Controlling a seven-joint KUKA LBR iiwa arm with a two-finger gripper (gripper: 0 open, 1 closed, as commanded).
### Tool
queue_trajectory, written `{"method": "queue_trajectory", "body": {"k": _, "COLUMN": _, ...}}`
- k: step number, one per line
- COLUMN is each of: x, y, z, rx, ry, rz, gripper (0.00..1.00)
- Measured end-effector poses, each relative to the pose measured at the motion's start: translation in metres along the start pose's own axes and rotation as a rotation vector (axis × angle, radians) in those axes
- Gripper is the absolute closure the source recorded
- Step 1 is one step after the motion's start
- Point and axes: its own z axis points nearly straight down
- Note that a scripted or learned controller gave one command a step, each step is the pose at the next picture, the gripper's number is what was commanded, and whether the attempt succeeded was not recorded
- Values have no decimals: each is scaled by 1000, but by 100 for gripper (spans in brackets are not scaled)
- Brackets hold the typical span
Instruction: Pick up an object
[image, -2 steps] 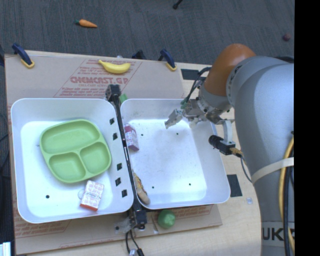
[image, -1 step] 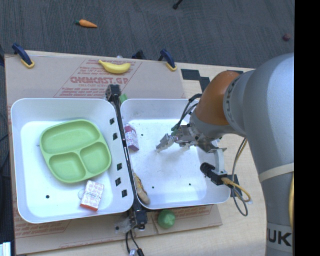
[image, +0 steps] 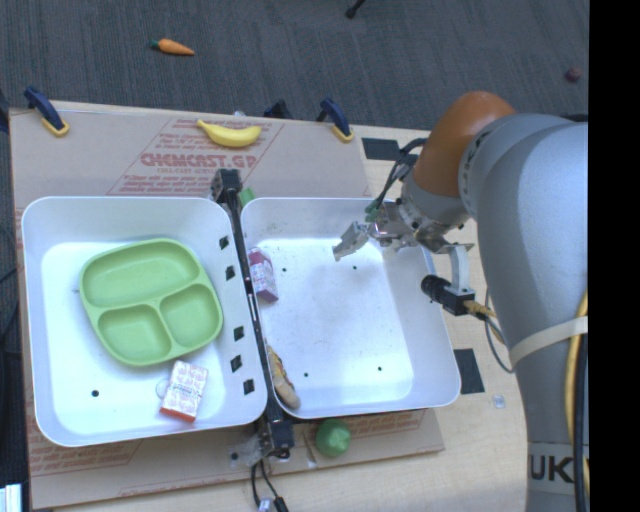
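Note:
My gripper (image: 352, 243) hangs over the upper part of the right bin (image: 400, 345), its grey fingers pointing left with nothing visible between them. A small red-and-white packet (image: 262, 275) lies at the right bin's left wall, well left of the gripper. A tan, bread-like piece (image: 281, 380) rests in the bin's lower left corner. In the left bin (image: 50, 300) sit a green divided plate (image: 150, 299) and a red-and-white box (image: 184, 389).
A yellow banana (image: 230, 132) lies on the cardboard behind the bins. A green ball (image: 333, 437) sits in front of the right bin. An orange carrot (image: 174, 46) lies on the floor at the back. Blue clamps (image: 45, 108) hold the cardboard's edge.

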Motion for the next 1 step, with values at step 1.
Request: {"method": "queue_trajectory", "body": {"k": 1, "x": 46, "y": -51, "z": 17, "rx": 4, "ry": 0, "rz": 0, "gripper": 0}}
